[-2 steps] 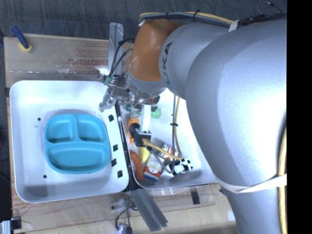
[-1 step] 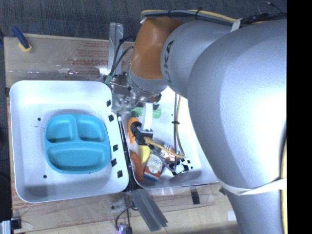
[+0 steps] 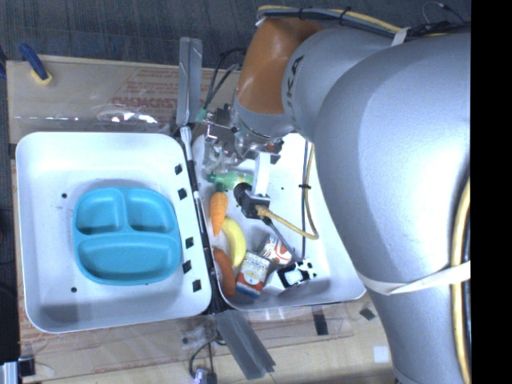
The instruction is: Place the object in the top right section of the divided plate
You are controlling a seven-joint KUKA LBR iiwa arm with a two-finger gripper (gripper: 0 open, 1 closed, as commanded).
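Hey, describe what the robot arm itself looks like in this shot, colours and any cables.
The arm is bulky, rounded and glossy light grey, with a broad orange band above the wrist. Black and yellowish cables run along its top. Below the band sits a metallic gripper with thin wires around it.

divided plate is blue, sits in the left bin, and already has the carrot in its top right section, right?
Not quite. The camera view shows the blue divided plate in the left bin as you say, but with nothing in any of its sections. The carrot lies in the right bin, just above the banana.
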